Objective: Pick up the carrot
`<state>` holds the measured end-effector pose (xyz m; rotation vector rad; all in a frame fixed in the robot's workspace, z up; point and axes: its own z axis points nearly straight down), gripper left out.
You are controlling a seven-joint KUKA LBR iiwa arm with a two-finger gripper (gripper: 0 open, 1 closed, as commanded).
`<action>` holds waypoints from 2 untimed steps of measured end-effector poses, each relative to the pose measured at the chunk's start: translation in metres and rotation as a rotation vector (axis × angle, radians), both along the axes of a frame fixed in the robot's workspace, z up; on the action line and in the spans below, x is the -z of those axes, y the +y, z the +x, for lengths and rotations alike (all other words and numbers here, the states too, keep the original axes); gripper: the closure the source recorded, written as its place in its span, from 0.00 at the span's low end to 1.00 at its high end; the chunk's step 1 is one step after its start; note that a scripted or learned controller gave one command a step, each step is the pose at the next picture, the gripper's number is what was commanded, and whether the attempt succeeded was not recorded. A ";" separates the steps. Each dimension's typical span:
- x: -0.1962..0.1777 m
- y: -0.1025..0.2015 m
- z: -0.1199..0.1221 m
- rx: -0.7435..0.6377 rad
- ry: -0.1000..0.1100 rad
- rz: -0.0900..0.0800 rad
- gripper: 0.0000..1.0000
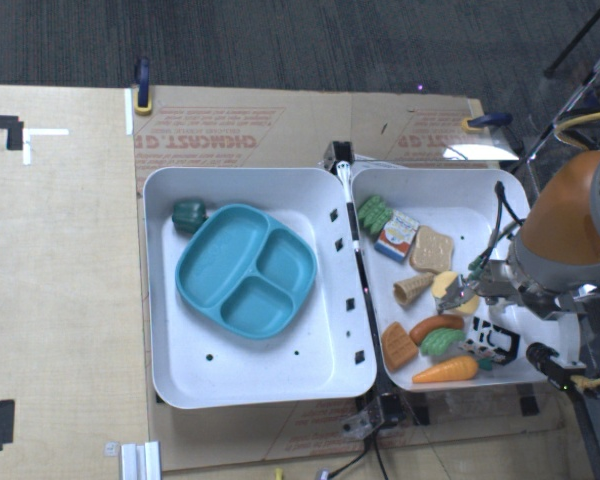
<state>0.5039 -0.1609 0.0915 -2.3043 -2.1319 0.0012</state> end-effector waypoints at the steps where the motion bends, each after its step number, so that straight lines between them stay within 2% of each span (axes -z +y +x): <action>1: 0.000 0.011 0.014 -0.035 0.000 -0.001 0.00; 2: 0.000 0.024 -0.025 -0.313 -0.003 0.000 0.00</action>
